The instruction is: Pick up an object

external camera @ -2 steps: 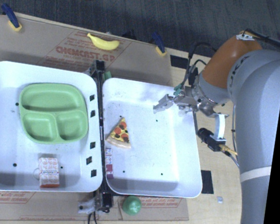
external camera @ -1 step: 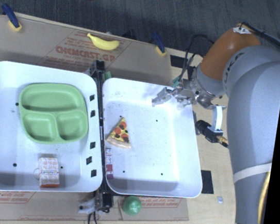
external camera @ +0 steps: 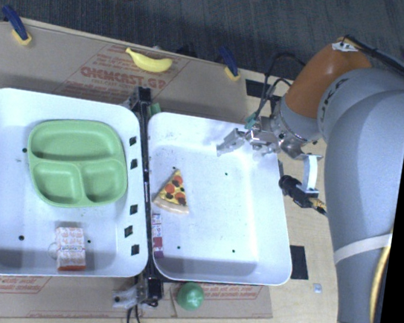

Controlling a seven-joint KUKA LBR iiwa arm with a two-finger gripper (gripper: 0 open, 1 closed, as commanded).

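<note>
Hovering my two-finger gripper [external camera: 227,144] near the right white bin's [external camera: 270,235] far edge, fingers spread, nothing between them; the plastic pizza slice [external camera: 173,192] waits by its left wall, unobstructed.

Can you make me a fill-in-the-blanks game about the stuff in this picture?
1. The pizza slice lies in the ____ bin.
2. The tray in the left bin is colored ____.
3. The banana lies ____ the bins, on the cardboard.
4. The ball in front of the right bin is ____.

Answers: right; green; outside; green
</note>
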